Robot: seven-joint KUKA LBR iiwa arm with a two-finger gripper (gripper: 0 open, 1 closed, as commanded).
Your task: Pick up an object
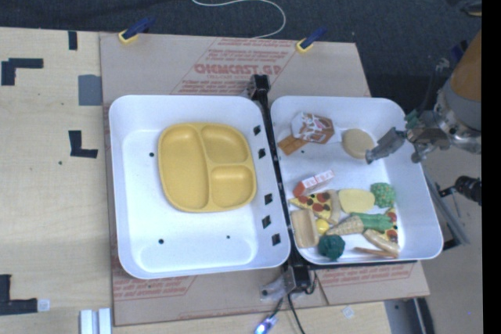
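my pincer [398, 142] hangs over the right edge of the right bin [427, 192], reaching in from the right. one grey finger [382, 146] slants down toward the bin floor and the other sits just behind it near the rim. they stand apart, with nothing between them.

the things i could pick are all in that right bin. closest to my finger is a round tan piece [358, 141], just to its left and not touching. further left lie a crumpled brown and white wrapper [315, 127] and a flat brown chip [290, 145] beside it, both near the divider. lower down a small red and white packet [316, 181] lies tilted. below that the toy food is heaped together: a pizza slice with red dots [315, 203], a yellow piece [356, 200], a green broccoli head [383, 194] at the right, a dark green ball [331, 246] at the front, and tan bread-like pieces [302, 226] among them. the heap is too tangled for me to tell every piece apart.

the left bin [133, 192] holds a yellow divided plate [207, 167] with three compartments, lying flat near the bin's middle. both bins rest on a cardboard sheet [227, 68] with red print, held by two clamps [136, 30] at its far corners.
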